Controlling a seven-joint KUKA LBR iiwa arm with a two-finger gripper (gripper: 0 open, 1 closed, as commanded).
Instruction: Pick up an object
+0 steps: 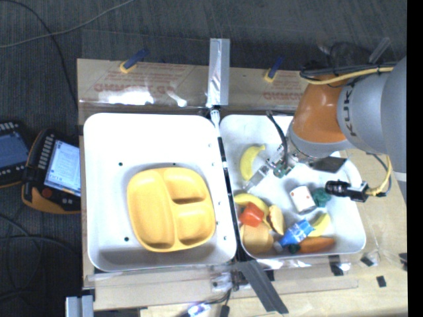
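Note:
My gripper [271, 169] hangs low over the upper middle of the right bin [353, 240], at the end of the grey arm with its orange band [317, 114]. It is right beside a yellow banana [250, 160], just to the banana's right. I cannot see anything held in it. In front of the gripper lie a white block [302, 199], a second banana [248, 201], a red toy [251, 214], a tan pear-like piece [259, 238], a blue item [297, 232] and an orange carrot [318, 244].
In the left bin [106, 137] sits a yellow divided plate [172, 208]. A small green piece [322, 195] lies to the right of the white block. The bins' shared walls [225, 177] run just left of the banana. A handheld device [53, 170] lies off the bench at left.

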